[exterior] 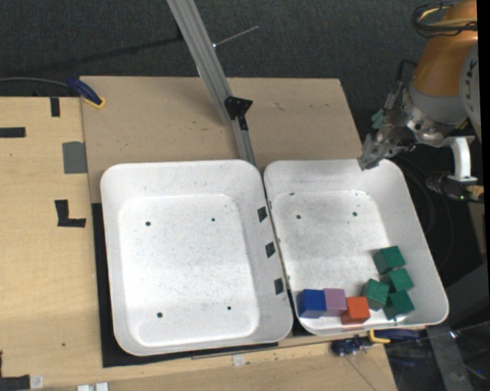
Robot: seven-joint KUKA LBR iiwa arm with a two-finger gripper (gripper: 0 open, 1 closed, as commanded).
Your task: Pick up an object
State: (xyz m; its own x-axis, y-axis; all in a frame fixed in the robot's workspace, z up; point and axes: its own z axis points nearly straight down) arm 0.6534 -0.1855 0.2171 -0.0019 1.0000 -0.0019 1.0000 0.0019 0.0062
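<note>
**Arm poised at the right bin's far corner**

The arm (pixel 442 68) reaches in from the right, its tool (pixel 371 158) tipped down over the far right corner of the right bin (pixel 325 179); nothing shows between the tips, and whether it is open or closed cannot be made out. The blocks lie well apart from it in the near corner: blue block (pixel 312 300), purple block (pixel 335 298), orange block (pixel 357 308) and green blocks (pixel 392 280) clustered together. The left bin (pixel 179 173) sits alongside on the tabletop (pixel 160 113). A metal post (pixel 211 62) slants above the bins' seam.

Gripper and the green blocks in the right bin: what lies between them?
In the camera view, bare white floor of the right bin lies between the gripper at its upper right corner and the green blocks.
</note>
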